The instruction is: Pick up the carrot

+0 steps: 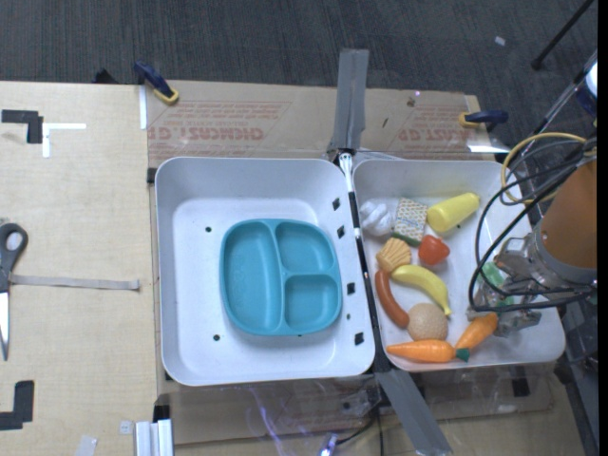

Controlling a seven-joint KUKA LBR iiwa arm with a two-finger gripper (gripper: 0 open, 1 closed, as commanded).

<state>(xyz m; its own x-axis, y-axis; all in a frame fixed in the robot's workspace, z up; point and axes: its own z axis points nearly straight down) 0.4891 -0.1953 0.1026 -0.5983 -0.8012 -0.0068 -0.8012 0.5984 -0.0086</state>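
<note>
Look for the carrot [423, 351] in the right bin [546, 354], flat along the front wall, pointed end aimed left toward the left bin [171, 255], green stub at the right end. Note a second orange, tapered piece [477, 332] just beside that stub, tilted up toward the gripper [506, 304]; possibly another carrot, hard to say from here. Note also the beige egg-shaped toy [428, 323] touching or nearly touching the carrot from behind, with the banana [421, 281] and the red sausage [390, 298] close by.

Hangs over the right end of the same bin, near the tilted orange piece and apart from the flat carrot, under a tangle of cables. Cannot tell whether open or shut: too much blur and clutter around the tip. Holds nothing visibly.

Judging by the glossy look, expect a light, hollow plastic toy: stiff, unlikely to break, but smooth and rounded, so apt to roll or squirt out under a pinch. Grip across the thick part, just left of the green stub, not the narrow tip, squeezing across the width. Beware the front wall on one side and the egg-shaped toy on the other: little room to come down on either flank. Lift slowly, given the slick taper.
</note>
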